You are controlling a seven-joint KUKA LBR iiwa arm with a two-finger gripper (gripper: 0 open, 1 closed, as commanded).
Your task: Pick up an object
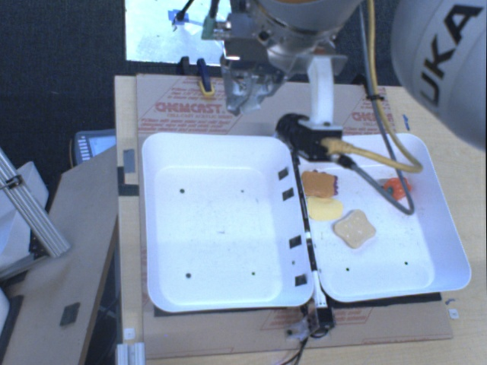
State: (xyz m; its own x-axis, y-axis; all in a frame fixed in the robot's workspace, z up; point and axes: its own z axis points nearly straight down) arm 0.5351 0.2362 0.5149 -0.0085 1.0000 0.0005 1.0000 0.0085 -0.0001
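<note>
The right bin [445, 261] holds a few small toy foods. A brown-orange square piece [319, 183] lies near its left wall, with a flat yellow disc [326, 209] just in front of it. A beige toast-shaped slice [354, 229] rests nearer the middle. An orange-red piece [396, 187] sits further right, partly crossed by a cable. My gripper [247, 93] hangs high over the back rim of the left bin [152, 226], well away from all of these pieces. I see nothing in its grasp.
The two white bins sit side by side on a cardboard sheet [183, 106], joined by black clips along the shared wall [300, 226]. A blue and yellow clamp [204, 78] stands at the sheet's back edge. A metal rail [30, 211] lies at the far left.
</note>
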